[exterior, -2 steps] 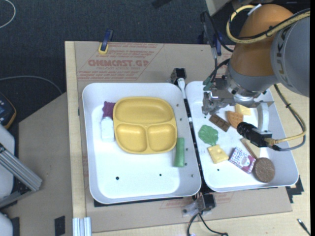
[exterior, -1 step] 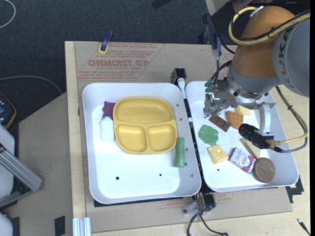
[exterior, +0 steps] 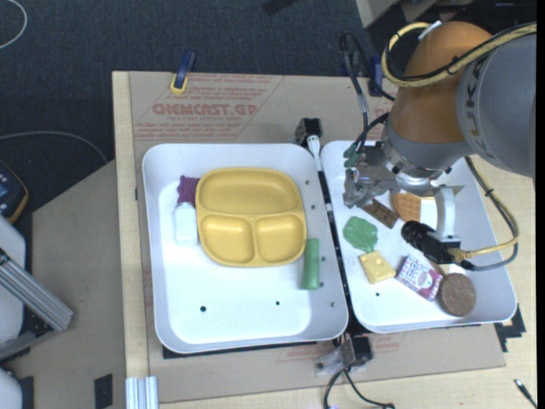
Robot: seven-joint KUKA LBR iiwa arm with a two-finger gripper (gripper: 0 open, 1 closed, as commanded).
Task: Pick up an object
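My gripper (exterior: 364, 192) hangs low over the far left part of the right bin (exterior: 494, 301), under the grey and orange arm. Just in front of it lies a green leaf-shaped toy (exterior: 360, 233). A dark brown bar (exterior: 381, 212) and an orange cracker-like piece (exterior: 407, 205) sit right beside the gripper, partly hidden by it. Nearer the front are a yellow cheese wedge (exterior: 375, 267), a purple and pink packet (exterior: 419, 276) and a round brown cookie (exterior: 457, 294).
The left bin (exterior: 247, 318) holds a yellow divided plate (exterior: 251, 215), a white bottle with a purple cap (exterior: 185, 211) at the plate's left, and a green cylinder (exterior: 311, 263) by its right wall. The bins' walls meet just left of the gripper.
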